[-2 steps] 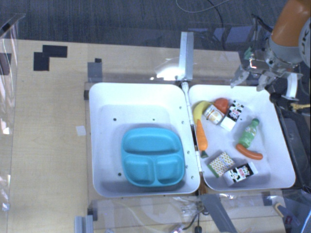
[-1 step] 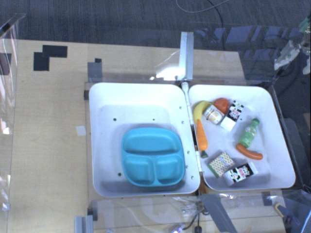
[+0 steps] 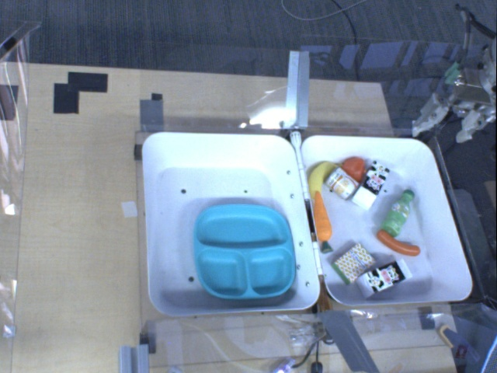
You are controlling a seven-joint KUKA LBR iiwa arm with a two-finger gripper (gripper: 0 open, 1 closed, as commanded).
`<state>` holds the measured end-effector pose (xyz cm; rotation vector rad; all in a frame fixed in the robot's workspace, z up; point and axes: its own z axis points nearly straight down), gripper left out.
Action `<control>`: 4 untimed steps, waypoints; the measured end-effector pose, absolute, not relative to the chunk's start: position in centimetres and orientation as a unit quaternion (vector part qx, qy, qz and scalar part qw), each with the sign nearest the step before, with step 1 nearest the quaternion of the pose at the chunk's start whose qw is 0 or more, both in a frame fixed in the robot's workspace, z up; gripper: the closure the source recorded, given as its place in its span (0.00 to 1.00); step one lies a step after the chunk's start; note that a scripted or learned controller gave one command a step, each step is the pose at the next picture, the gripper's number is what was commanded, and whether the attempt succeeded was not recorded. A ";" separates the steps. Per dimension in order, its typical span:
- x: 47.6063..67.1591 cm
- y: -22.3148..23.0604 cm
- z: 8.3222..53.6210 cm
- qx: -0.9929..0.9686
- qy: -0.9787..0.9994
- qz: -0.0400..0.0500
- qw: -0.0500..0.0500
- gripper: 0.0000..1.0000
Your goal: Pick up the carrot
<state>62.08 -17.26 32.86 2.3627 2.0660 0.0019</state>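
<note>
Lying against the left wall of the right bin [image 3: 435, 162], the carrot [image 3: 321, 217] points roughly along the divider between the two bins, its top end near the banana [image 3: 319, 176] and its lower end close to a small dark item by the patterned box [image 3: 354, 261]. The tool [image 3: 458, 115] sits well apart from it, up at the far right beyond the bin's corner, and at this size and blur I cannot tell whether it is released or clenched. The main risk, as I judge it, comes from the wall: with the carrot pressed so close to the rim, one side of the tool may land on the bin edge or the divider instead of sliding down beside the carrot, so the closing would catch nothing or only tip the carrot up. A grip across the tapered lower end could also slip off as the arm lifts. Crowding is a second worry: the banana and the small jar [image 3: 339, 183] lie just beside the carrot's upper end, so a descent placed too high may nudge or seize those instead. The orange sausage [image 3: 399, 245] lower right resembles the carrot in colour and shape and could be mistaken for it. The blue tray [image 3: 245, 249] in the left bin [image 3: 171, 162] lies clear of the path.
</note>
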 end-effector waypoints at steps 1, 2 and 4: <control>55.8 -18.8 43.6 0.800 0.600 0.002 0.003 0.00; 51.6 -20.0 43.5 0.807 0.590 0.001 0.002 0.00; 48.9 -19.9 43.6 0.902 0.432 0.002 0.002 0.00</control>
